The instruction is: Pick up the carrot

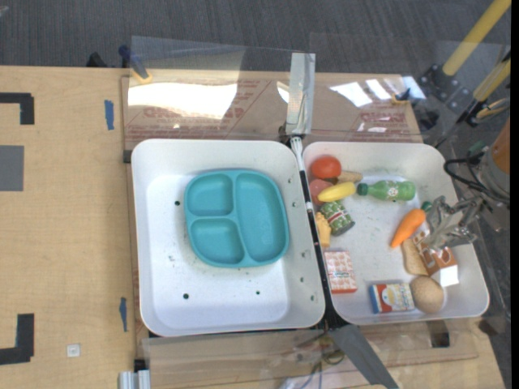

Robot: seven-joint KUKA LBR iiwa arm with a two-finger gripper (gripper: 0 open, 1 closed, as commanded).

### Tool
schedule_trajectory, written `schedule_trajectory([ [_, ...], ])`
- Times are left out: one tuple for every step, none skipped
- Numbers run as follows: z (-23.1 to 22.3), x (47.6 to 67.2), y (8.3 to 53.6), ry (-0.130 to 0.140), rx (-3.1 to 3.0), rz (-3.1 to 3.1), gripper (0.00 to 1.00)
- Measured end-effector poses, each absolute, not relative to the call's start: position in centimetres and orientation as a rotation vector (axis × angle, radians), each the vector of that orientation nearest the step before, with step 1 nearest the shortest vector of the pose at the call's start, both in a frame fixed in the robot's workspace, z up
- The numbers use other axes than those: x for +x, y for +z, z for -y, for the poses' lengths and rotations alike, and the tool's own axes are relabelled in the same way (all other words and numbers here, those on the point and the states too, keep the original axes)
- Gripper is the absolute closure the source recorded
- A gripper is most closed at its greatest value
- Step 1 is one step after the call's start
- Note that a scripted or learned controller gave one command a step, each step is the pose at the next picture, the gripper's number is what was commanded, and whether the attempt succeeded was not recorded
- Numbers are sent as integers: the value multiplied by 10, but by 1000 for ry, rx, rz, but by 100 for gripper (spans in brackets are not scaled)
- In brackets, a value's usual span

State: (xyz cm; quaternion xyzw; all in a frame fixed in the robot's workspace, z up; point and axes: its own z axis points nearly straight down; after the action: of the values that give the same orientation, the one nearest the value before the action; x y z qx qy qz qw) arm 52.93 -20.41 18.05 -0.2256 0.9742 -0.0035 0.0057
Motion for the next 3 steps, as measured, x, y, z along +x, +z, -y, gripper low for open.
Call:
schedule_trajectory([
  [134,599,93,0,-913,-3000,100],
  [177,620,90,-8,-937,-2985,100],
  [197,601,89,-7,-1601,-2692,100],
])
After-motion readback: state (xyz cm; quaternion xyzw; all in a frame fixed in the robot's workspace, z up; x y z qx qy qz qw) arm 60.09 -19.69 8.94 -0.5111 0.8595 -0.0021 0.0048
